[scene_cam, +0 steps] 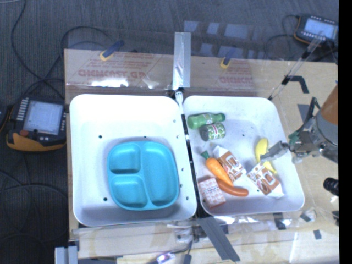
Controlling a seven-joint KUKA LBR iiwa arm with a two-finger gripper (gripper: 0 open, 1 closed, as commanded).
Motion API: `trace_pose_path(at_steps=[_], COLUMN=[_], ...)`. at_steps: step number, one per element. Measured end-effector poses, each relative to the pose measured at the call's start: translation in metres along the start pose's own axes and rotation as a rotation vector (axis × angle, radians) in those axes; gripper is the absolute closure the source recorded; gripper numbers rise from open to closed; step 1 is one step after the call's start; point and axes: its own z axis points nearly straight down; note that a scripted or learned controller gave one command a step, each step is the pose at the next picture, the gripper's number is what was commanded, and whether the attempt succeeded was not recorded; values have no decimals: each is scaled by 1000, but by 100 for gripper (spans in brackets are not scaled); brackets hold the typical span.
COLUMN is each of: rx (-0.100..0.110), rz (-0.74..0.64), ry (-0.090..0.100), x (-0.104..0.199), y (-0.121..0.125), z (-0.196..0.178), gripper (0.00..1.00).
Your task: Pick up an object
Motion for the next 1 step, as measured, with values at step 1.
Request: trace_pose_path(at_steps=[1], rx=[-6], rz=[-178], ry=[6], x=[-3], y=[39], z=[109], gripper=[0])
